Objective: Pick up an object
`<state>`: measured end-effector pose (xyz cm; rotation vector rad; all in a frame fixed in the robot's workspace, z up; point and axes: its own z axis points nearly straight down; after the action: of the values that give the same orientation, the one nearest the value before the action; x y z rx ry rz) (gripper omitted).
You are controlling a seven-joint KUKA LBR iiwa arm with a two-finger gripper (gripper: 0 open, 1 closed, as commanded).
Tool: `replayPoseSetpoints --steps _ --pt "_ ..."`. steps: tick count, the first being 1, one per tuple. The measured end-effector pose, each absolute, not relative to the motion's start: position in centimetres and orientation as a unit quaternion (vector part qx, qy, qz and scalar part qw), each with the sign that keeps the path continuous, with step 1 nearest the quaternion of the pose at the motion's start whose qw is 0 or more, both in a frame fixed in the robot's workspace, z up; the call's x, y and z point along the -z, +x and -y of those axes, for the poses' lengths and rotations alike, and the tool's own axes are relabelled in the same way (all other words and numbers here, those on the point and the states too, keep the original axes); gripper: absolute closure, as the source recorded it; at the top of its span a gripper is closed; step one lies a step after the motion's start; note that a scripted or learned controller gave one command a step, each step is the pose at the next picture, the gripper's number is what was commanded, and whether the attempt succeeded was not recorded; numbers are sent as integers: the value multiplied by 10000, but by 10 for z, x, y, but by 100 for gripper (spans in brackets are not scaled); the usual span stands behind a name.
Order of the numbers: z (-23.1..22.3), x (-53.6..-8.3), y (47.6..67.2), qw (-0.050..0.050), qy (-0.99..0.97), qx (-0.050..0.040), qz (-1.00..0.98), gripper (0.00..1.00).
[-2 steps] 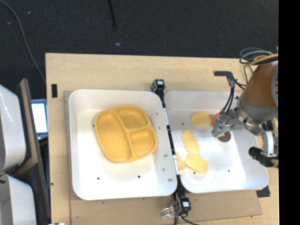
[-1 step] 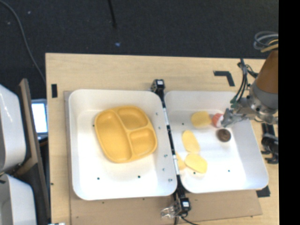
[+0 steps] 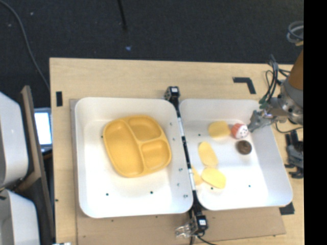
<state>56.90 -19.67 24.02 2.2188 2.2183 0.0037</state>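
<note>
Two shallow white bins sit side by side on a light wooden bench, seen from above at a slant. Closest to the viewer, in the right bin (image 3: 265,188), a pale yellow rounded piece (image 3: 213,177) lies near the front left, touching a smaller yellow bit (image 3: 197,176) beside the divider. Just behind it lies a yellow oval piece (image 3: 207,153), and farther back another yellow piece (image 3: 218,129). To the right of that sits a small red and white ball-like object (image 3: 239,131), with a dark brown round object (image 3: 244,147) just in front of it. The left bin (image 3: 92,188) holds a yellow divided plate (image 3: 137,146) with three compartments, resting near its middle. The grey arm enters from the right, and its gripper (image 3: 255,120) hangs at the back right of the right bin, just beside the red and white object. Whether the jaws are open or closed cannot be told at this size, and nothing is visibly held between them.
</note>
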Motion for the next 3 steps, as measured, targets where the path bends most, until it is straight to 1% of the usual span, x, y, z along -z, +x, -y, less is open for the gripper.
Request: replayPoseSetpoints --steps 1,2,3 --pt "142 -236 592 0 7057 -6 -7086 100" --pt "99 -244 605 2 7059 -7 -7083 100" --pt "43 -235 621 -4 7057 -2 -7085 100"
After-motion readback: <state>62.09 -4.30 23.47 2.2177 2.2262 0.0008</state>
